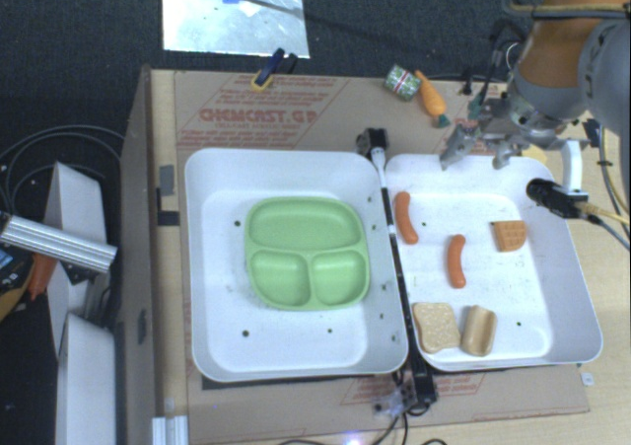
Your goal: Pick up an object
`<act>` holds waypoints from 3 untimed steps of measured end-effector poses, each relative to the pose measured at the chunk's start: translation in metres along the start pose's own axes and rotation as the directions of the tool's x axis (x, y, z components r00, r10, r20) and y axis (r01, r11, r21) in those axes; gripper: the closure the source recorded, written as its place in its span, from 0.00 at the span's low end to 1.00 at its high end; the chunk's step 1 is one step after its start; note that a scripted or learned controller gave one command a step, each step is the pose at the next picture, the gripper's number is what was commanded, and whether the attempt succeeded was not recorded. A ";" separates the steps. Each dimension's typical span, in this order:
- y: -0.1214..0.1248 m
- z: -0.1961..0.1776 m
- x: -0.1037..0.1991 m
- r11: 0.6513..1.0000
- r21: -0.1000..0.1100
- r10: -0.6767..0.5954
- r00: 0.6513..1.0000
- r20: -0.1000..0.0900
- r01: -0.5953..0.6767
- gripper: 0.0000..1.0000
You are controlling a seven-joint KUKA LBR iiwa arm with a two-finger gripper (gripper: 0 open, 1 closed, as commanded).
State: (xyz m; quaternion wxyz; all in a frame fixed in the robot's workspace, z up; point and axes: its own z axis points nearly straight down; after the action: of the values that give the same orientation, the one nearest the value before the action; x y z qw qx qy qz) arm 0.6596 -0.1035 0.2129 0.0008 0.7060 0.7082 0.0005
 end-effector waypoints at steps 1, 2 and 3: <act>-0.031 0.058 -0.045 1.000 0.002 0.002 1.000 0.001 -0.002 0.00; -0.064 0.095 -0.025 1.000 0.001 0.002 1.000 0.000 -0.002 0.00; -0.088 0.129 -0.011 1.000 0.002 0.003 1.000 -0.001 -0.003 0.00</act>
State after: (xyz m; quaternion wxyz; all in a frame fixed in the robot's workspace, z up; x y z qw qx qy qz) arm 0.5720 -0.1150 0.0842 -0.0001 0.7070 0.7072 0.0002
